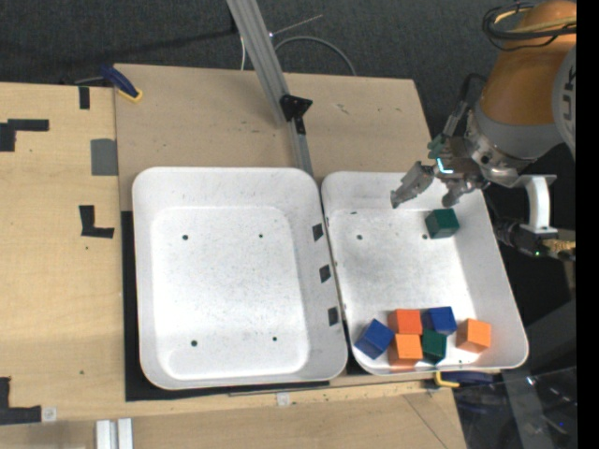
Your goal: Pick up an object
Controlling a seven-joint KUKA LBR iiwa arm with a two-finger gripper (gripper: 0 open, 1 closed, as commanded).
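Pincer [438, 187]: spread open, nothing held, poised over the far end of the right bin [374, 195]. Risk noted: the green block [442, 222] could be nudged aside by one finger and missed, since it is judged off-centre to the fingers. Green block: lying on the right bin's floor, just below the pincer, apart from it, well clear of the block cluster [421, 333] at the near end.

Robotics lab: taped plywood bench [56, 251], paired white bins [150, 195], KUKA arm [524, 82].
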